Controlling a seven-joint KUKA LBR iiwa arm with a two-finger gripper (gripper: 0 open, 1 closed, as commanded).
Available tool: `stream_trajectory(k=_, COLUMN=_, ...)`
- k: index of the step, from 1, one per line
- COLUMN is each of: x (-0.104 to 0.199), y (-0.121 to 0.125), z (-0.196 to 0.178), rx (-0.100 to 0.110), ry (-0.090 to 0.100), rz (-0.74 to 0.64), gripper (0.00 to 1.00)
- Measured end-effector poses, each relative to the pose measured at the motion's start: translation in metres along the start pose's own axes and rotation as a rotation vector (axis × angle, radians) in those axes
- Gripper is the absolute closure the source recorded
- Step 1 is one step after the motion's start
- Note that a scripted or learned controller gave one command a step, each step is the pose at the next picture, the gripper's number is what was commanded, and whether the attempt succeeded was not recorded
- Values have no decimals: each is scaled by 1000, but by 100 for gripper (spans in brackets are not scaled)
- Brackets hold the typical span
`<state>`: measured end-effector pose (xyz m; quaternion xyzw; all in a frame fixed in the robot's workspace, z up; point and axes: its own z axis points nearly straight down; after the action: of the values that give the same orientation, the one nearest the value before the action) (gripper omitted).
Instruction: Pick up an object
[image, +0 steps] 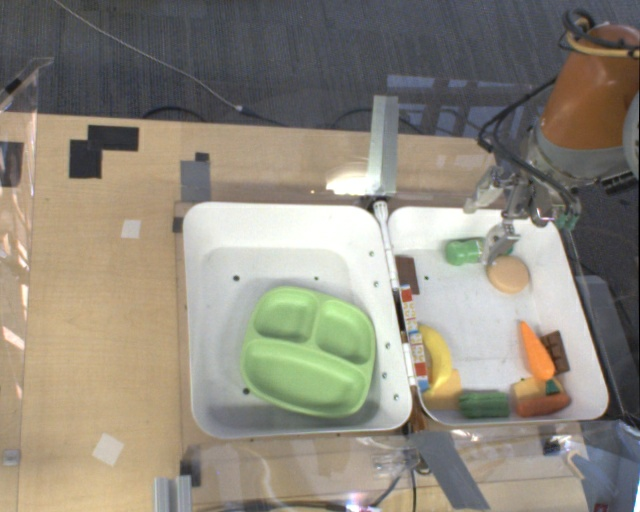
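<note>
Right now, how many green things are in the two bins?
3. The green divided plate lies in the left bin. In the right bin, a small light green piece sits near the far wall, and a dark green piece lies at the near wall.

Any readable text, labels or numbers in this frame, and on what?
None can be read.
The strip of small coloured labels along the divider between the two shallow white bins is too small and blurred to read.
The black square markers on the wooden bench carry no writing.
</note>
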<state>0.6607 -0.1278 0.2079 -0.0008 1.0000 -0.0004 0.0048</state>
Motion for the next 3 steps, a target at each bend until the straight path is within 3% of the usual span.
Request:
stream_trajectory(k=1, x=-8, y=11, z=118, rx=0, ry=8, rz=-39, gripper=0)
stream_trajectory(k=2, x=-10, y=46, z=120, rx=-1, ry=0, rz=-276, gripper=0)
stream_trajectory(k=3, x=-11, y=45, z=118, rx=1, ry=-6, rz=-521, gripper=0)
